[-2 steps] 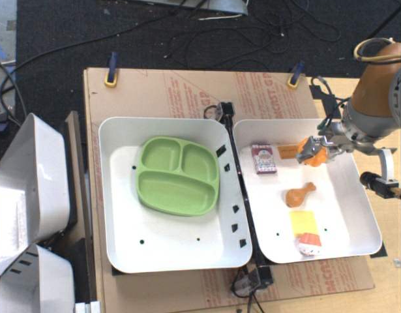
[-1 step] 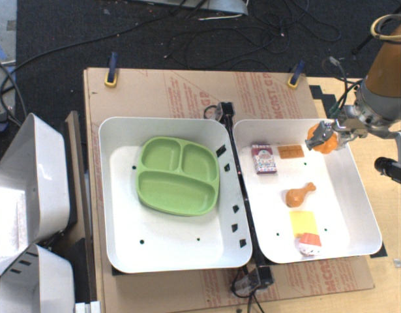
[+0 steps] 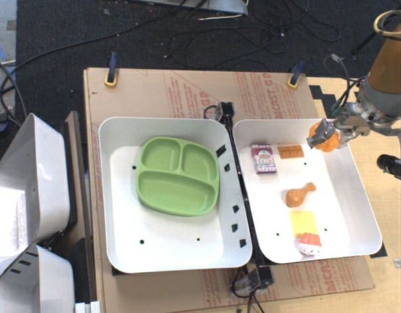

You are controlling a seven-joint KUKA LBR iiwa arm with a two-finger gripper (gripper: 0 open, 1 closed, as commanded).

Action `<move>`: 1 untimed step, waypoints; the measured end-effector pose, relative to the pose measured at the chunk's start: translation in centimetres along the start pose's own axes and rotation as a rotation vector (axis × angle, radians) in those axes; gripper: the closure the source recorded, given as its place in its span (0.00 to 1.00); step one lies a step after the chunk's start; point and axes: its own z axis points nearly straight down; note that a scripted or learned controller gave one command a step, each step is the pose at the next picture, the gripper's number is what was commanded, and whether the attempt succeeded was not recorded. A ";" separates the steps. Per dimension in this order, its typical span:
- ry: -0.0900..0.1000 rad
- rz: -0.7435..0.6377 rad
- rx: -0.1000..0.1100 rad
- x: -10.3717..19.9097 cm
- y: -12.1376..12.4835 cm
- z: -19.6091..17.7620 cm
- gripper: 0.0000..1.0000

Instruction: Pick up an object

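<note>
Over the right bin's (image 3: 356, 194) far right rim, the hand (image 3: 330, 134) is clamped on one rounded orange object (image 3: 326, 140). Inside that bin lie five things: a purple carton (image 3: 264, 159), a flat orange cracker (image 3: 291, 152), a smooth drumstick (image 3: 299, 195), a yellow slab (image 3: 303, 223) and a small white-and-red piece (image 3: 309, 243). One glossy green three-part plate (image 3: 178, 176) sits in the left bin (image 3: 122, 240).

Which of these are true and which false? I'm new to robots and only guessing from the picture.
1. The green divided plate lies in the left bin. True.
2. The gripper has an orange object between its fingers. True.
3. The purple box sits on the green plate. False: it lies in the right bin, beside the flat orange cracker.
4. The drumstick-shaped toy is in the left bin. False: it is in the right bin, above the yellow packet.
</note>
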 end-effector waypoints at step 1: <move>0.002 -0.003 0.005 4.8 -1.2 0.9 1.00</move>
